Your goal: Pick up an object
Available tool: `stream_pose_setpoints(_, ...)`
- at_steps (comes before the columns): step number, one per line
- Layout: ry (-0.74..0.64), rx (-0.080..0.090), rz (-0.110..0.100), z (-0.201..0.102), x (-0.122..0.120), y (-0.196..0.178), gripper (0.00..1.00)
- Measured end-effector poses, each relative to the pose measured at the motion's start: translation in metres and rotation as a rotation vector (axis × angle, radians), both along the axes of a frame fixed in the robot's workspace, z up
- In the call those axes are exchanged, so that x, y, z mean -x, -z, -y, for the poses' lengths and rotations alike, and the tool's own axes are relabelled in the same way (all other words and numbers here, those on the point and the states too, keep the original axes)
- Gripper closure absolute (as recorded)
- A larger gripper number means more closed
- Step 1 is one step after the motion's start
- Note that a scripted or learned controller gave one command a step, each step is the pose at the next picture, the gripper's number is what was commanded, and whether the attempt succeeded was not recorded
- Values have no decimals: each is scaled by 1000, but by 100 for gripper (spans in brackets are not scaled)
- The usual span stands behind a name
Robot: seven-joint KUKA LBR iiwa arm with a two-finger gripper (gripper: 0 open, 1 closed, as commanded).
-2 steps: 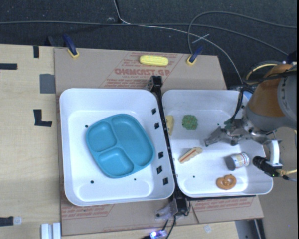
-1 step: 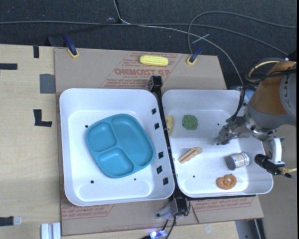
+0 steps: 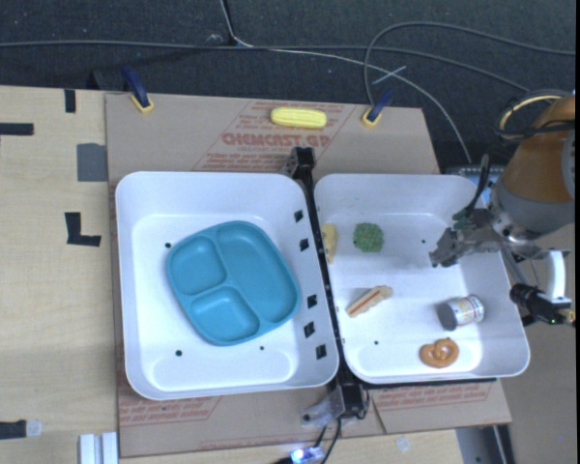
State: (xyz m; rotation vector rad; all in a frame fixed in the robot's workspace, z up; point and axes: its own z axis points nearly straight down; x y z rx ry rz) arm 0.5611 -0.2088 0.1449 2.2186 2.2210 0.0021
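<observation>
The task is naming no particular item, so the candidates are the loose pieces lying in the right bin (image 3: 483,193); the nearest to the tool is the metal cylinder (image 3: 461,311), resting on its side on the bin floor toward the right wall; it is likely rigid, light and smooth, so it is liable to roll or slip; the better hold is probably across its round body, with the fingers closing square to its axis.

Just below it, near the front right corner, the orange ring (image 3: 440,354) is lying flat; it is looking like toy food, light and fairly stiff; one side of the rim is offering a narrow grasp. Toward the middle of the floor the tan stick (image 3: 368,300) is lying at a slant; it is slender and low, so a grasp across its short width at mid-length seems soundest. Farther back, the green lump (image 3: 368,237) is sitting apart from the others; it is appearing bumpy and compact, and so is probably the most forgiving to pinch. A pale yellow piece (image 3: 329,239) is lying against the dividing wall, leaving little finger clearance.

The gripper (image 3: 449,248) is hanging over the right side of this bin, above the cylinder; how far its jaws are parted cannot be told, and nothing is visibly held.

The left bin (image 3: 135,196) is holding a blue divided plate (image 3: 232,280); a yellow corn cob (image 3: 298,117) is lying on the cardboard (image 3: 193,124) behind both bins.
</observation>
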Motion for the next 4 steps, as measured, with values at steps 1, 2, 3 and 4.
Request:
stream_pose_setpoints(1, 0, 1, 2, 3, 4, -62, 100)
stream_pose_setpoints(2, -2, 2, 3, -2, -6, -120, 100)
stream_pose_setpoints(3, 0, 0, -1, -2, -6, -139, 100)
stream_pose_setpoints(4, -4, -1, -3, -47, -17, -135, 100)
